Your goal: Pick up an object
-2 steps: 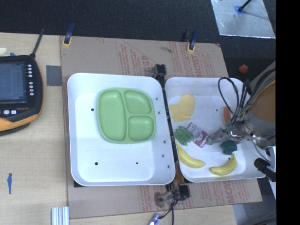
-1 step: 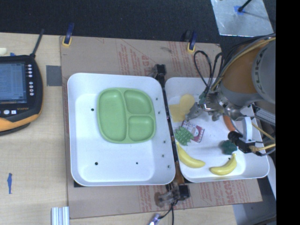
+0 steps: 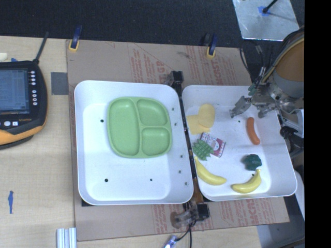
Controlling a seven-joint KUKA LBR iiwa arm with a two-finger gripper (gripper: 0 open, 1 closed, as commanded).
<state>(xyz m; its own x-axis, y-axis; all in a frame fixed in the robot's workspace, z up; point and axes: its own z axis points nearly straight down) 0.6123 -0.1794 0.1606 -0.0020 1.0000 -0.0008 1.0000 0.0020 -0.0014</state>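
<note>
Spread apart, my fingers (image 3: 239, 107) hang above the upper part of the right bin (image 3: 276, 190) with nothing between them; my gripper (image 3: 248, 106) sits at the right of the frame, above the bin floor.

Going from the left edge: a handheld control pendant (image 3: 18, 105) with a dark screen and orange trim lies on the bench, with a small grey patch (image 3: 59, 83) just to its right. Next comes the left bin (image 3: 90, 185), which holds a pale green divided plate (image 3: 139, 126) with three compartments in its upper middle.

Past the seam between the bins, the right bin holds the things I could pick. Near its upper left lie two pale yellow pieces (image 3: 202, 118), touching each other. Below them sits a green leafy toy (image 3: 202, 149) touching a small red and white packet (image 3: 214, 144). Lower still lies a banana (image 3: 209, 174), and a second banana (image 3: 247, 183) curves along the lower right. A dark green broccoli-like piece (image 3: 252, 161) rests just above that second banana. An orange-red sausage (image 3: 253, 130) lies just below my gripper, apart from it.
</note>
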